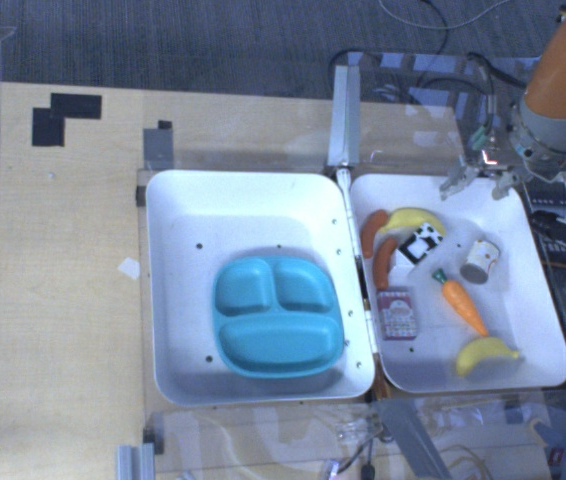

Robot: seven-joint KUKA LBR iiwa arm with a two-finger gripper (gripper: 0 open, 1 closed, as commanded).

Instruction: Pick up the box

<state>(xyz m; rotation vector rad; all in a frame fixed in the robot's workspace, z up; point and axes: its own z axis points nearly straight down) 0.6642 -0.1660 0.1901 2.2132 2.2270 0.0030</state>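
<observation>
So from the overhead camera you've got the two white bins sitting side by side on the light wooden worktop, and I'll use the right bin as the reference point for everything. The box is lying flat inside it, hard up against its left wall, roughly halfway along toward the near end; it's a small reddish-pink carton with a pale label panel, but the print is way too tiny to read. Just behind the box are two brown sausages, a banana and a black-and-white patterned card. Toward the middle of that bin there's a small grey cup on its side, a carrot and a second banana near the front right corner. The hand hovers over the far edge of the right bin, well apart from the box, fingers spread and nothing between them. Left of the right bin, the other bin carries a blue divided plate.
</observation>
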